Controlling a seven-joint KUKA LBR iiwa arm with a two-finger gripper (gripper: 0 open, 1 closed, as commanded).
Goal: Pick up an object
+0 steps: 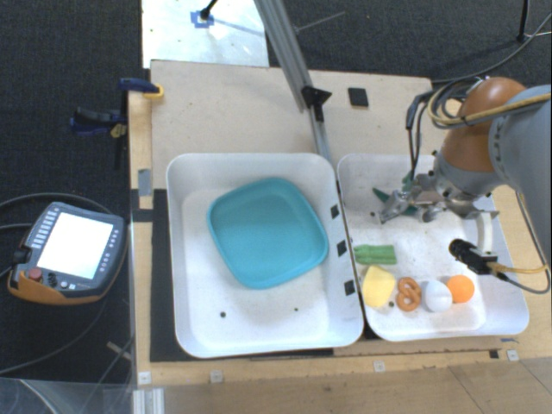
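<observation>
Camera view: gripper (390,212) is seen low over the far part of the right bin (362,175). Jaw opening cannot be told; nothing is seen held. Green block (375,254) lies just nearer. Yellow piece (378,286), pretzel (408,294), white egg (437,295) and orange ball (461,289) are lined along the near wall. Teal plate (267,231) rests in the left bin (185,231).

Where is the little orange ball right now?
The orange ball sits in the right bin, near its front right corner, right beside the white egg.
</observation>
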